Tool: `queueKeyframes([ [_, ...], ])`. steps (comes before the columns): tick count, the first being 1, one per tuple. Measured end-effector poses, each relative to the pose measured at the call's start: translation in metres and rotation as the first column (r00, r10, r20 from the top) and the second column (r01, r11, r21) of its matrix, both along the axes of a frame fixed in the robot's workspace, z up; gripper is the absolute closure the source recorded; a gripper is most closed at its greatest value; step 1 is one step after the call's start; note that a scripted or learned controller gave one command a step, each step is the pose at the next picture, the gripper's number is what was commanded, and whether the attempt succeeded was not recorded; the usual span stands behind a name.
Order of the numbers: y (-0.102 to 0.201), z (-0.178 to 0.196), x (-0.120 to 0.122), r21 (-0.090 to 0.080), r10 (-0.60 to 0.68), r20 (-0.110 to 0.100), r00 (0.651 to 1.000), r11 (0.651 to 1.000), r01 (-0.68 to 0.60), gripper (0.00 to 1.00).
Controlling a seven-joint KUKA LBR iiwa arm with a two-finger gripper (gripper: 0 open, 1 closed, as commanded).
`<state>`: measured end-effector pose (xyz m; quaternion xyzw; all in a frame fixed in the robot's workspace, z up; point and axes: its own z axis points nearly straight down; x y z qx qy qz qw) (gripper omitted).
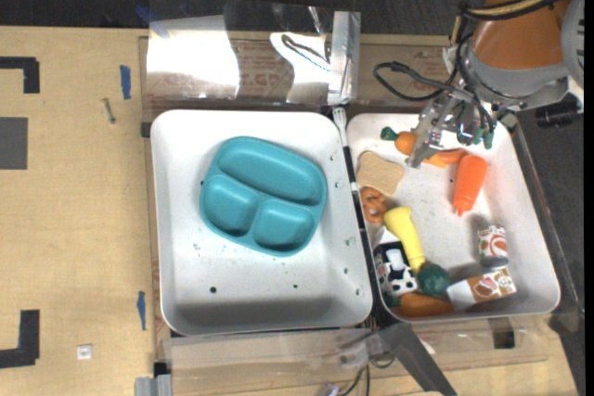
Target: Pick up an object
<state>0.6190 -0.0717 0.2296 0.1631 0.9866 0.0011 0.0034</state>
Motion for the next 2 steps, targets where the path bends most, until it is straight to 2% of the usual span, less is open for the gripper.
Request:
queueKeyframes([
  [1, 0.049, 0.006, -0.031, 0.001, -0.028, -0.004, 1.000, 1.000, 0.028, 1.00],
  [2, 0.057, 0.036, 0.002, 0.000, -0.122, 0.002, 0.993, 0.993, 0.122, 1.00],
])
